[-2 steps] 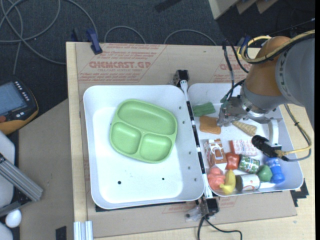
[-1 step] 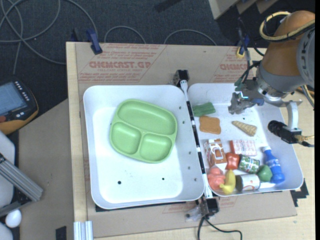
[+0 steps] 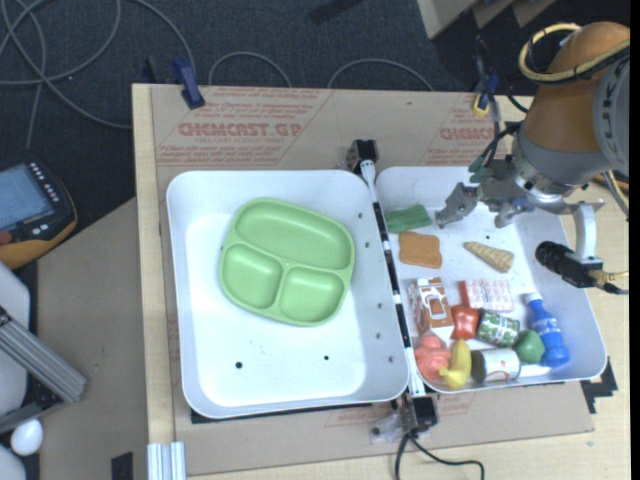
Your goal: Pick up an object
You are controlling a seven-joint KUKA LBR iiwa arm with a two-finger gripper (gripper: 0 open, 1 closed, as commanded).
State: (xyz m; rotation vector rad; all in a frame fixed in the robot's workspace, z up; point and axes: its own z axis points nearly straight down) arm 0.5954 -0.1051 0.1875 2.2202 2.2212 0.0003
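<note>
My gripper (image 3: 478, 204) hangs over the far part of the right bin (image 3: 590, 313), fingers spread open with nothing between them. Just left of it lies a green flat piece (image 3: 407, 217). Below that sits a brown toast slice (image 3: 420, 249), and a tan cone (image 3: 489, 256) lies under the gripper's near side. At the bin's near end are a red-and-white carton (image 3: 432, 303), a pink-white packet (image 3: 490, 293), a red block (image 3: 465, 322), a green-labelled can (image 3: 499, 328), a blue bottle (image 3: 546, 330) and a yellow banana-like piece (image 3: 459, 364).
The left bin (image 3: 200, 348) holds a green three-compartment plate (image 3: 287, 262). A black clip (image 3: 362, 154) sits at the far end of the seam between the bins. A black sensor (image 3: 566, 263) juts from the arm over the right bin's right side.
</note>
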